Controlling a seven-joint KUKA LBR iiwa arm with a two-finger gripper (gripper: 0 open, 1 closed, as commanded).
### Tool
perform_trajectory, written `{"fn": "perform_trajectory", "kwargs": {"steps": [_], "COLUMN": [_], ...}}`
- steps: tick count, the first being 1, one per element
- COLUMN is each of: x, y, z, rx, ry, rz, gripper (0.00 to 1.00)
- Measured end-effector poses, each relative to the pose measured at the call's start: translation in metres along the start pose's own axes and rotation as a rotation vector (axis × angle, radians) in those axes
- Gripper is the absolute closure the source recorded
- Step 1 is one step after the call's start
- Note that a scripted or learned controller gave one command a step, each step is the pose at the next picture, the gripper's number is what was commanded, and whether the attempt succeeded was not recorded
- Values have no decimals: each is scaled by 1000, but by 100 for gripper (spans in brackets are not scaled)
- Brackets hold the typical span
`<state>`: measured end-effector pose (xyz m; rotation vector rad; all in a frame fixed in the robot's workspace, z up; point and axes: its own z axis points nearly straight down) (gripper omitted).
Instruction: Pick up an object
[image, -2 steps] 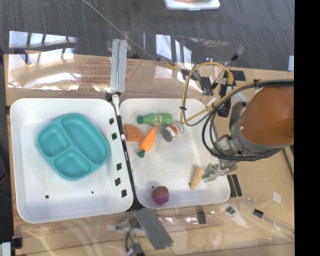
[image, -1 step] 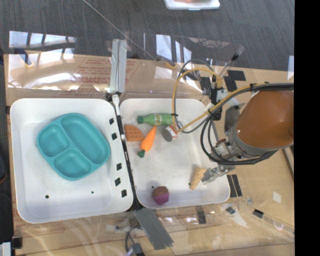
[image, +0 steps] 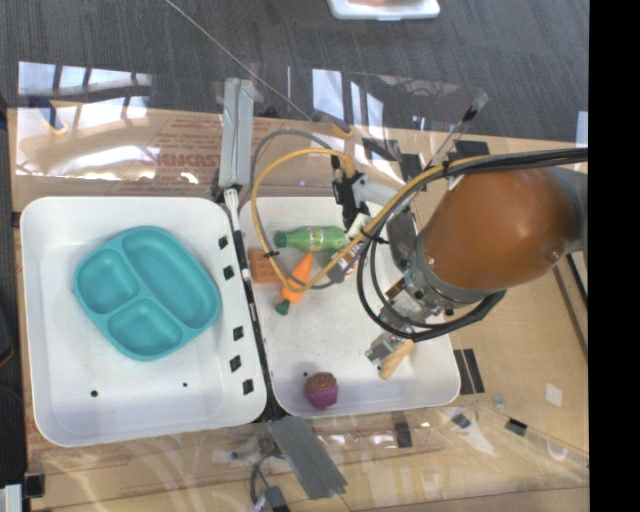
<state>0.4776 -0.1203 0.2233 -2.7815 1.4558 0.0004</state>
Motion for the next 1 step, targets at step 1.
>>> {"fn": "perform_trajectory", "kwargs": {"steps": [1], "x": [4], "y": [3], "z": [-2], "rx": [0], "ry": [-1], "rz": [-616], "gripper": [100]}}
